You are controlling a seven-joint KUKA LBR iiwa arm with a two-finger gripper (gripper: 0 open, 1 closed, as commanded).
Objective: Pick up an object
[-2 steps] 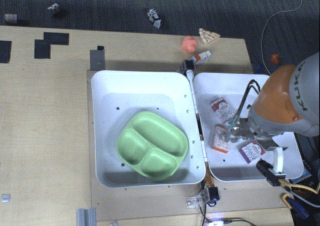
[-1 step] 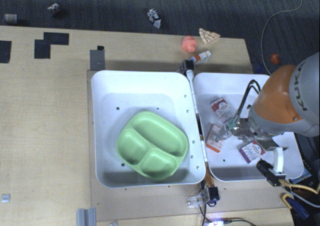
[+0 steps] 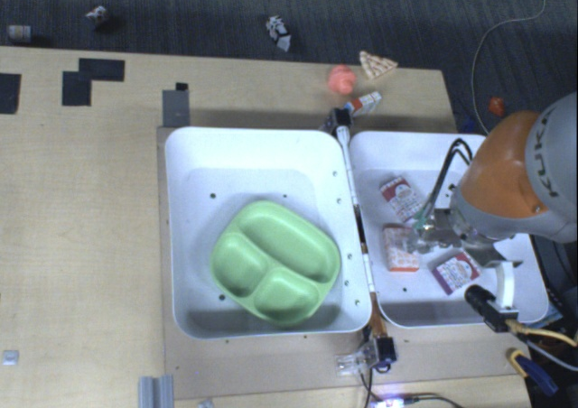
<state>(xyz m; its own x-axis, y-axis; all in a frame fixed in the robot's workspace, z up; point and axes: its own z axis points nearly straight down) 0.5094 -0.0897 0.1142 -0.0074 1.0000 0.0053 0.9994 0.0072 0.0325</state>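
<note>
Packets: three small red-and-white packets are seen in the right bin (image 3: 533, 307), one far (image 3: 396, 191), one at the middle (image 3: 400, 248), one nearer (image 3: 454, 271).
Gripper: the gripper (image 3: 426, 228) is lowered just beside the middle packet; whether it is spread or pressed together cannot be told.
Progress: nothing is seen lifted; by the look of it, grasp and lift are left.
Left bin: a green divided tray (image 3: 275, 260) is held in the left bin (image 3: 181, 217).
Room: the bin wall lies close left of the packets; open floor is left to the far right.

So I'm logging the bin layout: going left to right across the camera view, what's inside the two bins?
Green divided tray in the left bin → in the right bin, packet beside the gripper → dark red packet.
</note>
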